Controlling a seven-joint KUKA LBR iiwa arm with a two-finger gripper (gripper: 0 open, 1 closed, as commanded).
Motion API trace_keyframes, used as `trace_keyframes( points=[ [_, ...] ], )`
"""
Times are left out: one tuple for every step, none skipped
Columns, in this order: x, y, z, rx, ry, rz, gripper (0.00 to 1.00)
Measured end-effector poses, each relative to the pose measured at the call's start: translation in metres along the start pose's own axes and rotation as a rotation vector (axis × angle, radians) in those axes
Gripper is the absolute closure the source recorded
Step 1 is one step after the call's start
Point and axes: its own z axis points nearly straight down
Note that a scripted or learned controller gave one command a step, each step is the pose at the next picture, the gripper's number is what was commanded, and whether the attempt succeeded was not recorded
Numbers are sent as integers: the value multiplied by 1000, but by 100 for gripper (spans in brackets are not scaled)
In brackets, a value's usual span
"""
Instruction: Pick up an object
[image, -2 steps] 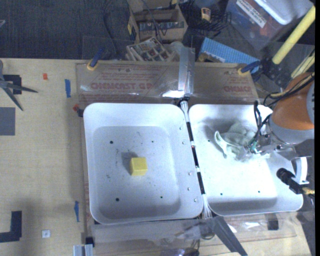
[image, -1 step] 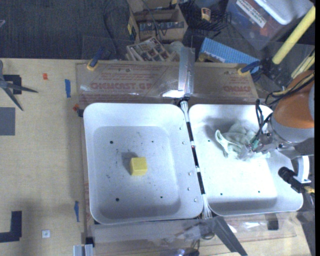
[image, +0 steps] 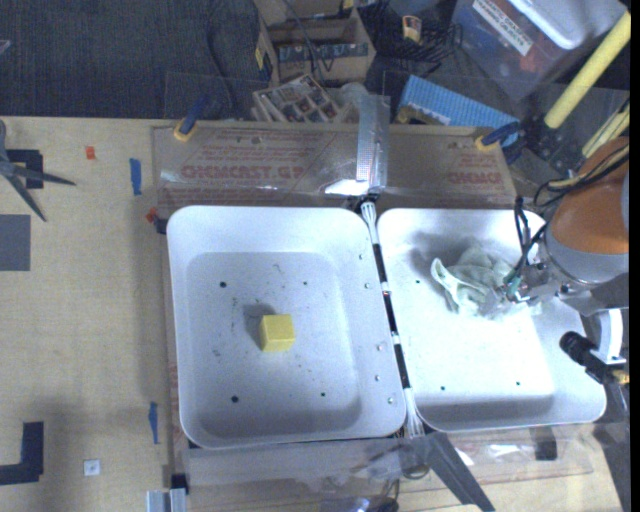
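You're looking down on a tan bench (image: 80, 330) with two white bins side by side. The left bin (image: 200, 240) has rounded corners, a few small dark holes and specks on its floor, and one yellow block (image: 278, 333) sitting near the middle of the floor, slightly tilted, casting a soft shadow up and left. The block is a plain cube-like piece, bright yellow, no markings you can read. The right bin (image: 480, 380) touches the left one along a shared middle seam.

The arm (image: 592, 225) comes in from the right edge, orange band on top of a grey body, with black cables looping over the right bin's rim. Its gripper (image: 512, 288) sits low over the upper part of the right bin, right at a crumpled pale green-white cloth (image: 465, 275). The cloth lies bunched on the bin floor, one loop trailing left and down. The gripper tip meets the cloth's right end, but you can't tell whether the pincer is open, closed or gripping it; that spot is too blurred.

Behind the bins a clear plastic sheet (image: 260, 165) carries reddish mirrored lettering, not legible. Blue tape marks (image: 135, 176) sit on the bench at left.
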Motion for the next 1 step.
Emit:
trace_keyframes(
  points=[
    [-2,0,-6,1,0,3,100]
  ],
)
